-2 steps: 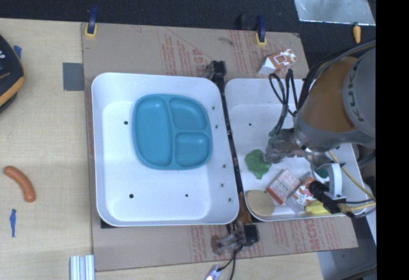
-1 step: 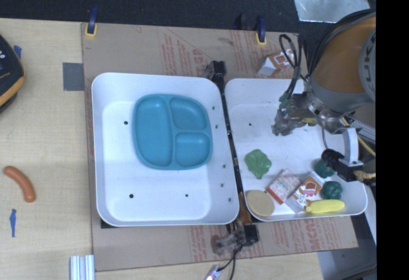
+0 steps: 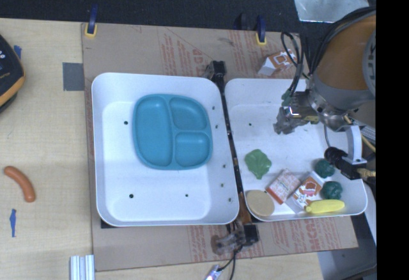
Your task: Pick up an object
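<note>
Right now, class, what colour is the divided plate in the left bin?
Light blue: the divided plate shows best in the camera view, lying in the left bin.

Right bin's (image 3: pixel 255 90) upper floor open; toys (image 3: pixel 300 189) crowd below

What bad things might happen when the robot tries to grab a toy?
The gripper hangs over bare floor in the right bin, apart from the toys, so it might close on nothing. The small boxes, yellow piece and tan disc crowd one corner, so it might nudge neighbours.
</note>
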